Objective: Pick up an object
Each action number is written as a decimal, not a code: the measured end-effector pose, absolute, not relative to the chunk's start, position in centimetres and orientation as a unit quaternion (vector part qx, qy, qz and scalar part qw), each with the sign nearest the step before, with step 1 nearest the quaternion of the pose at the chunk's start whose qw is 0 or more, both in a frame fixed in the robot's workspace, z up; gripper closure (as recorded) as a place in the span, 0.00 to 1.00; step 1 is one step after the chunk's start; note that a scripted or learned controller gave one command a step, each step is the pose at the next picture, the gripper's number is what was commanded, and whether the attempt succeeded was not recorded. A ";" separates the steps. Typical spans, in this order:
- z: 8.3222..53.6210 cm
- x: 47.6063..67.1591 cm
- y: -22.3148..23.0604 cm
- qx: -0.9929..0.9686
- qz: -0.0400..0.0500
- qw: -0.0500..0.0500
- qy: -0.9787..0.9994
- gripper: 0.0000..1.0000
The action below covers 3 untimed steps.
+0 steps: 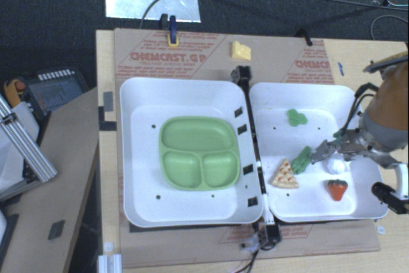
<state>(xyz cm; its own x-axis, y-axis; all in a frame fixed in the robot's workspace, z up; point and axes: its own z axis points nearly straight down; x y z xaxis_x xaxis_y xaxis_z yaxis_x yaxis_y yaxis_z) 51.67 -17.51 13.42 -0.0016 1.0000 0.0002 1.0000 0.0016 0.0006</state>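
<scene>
The gripper (pixel 324 151) is hovering in the right bin (pixel 307 96) just beside the green pickle (pixel 301 159), its grasp impossible to tell, and should be centring squarely over it before closing, avoiding the pizza slice (pixel 284 174).

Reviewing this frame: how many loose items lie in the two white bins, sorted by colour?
Green: 3, the green three-compartment plastic tray in the left bin, plus the small green ruffled piece and the green elongated piece in the right bin
Yellow-orange: 1, the triangular pizza-slice toy
Red: 1, the red strawberry toy
White: 1, the small white lump
Total: 6
</scene>
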 end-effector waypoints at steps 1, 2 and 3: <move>14.7 51.8 -17.6 0.707 0.001 0.003 0.708 1.00; 19.3 52.6 -17.8 0.706 0.001 0.002 0.708 1.00; 25.0 52.0 -17.2 0.705 0.002 0.003 0.709 1.00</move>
<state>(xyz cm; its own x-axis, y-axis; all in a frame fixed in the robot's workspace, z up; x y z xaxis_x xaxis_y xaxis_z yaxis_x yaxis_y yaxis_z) 51.97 -17.24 24.95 -0.0045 1.0000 -0.0020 1.0000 0.0046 0.0063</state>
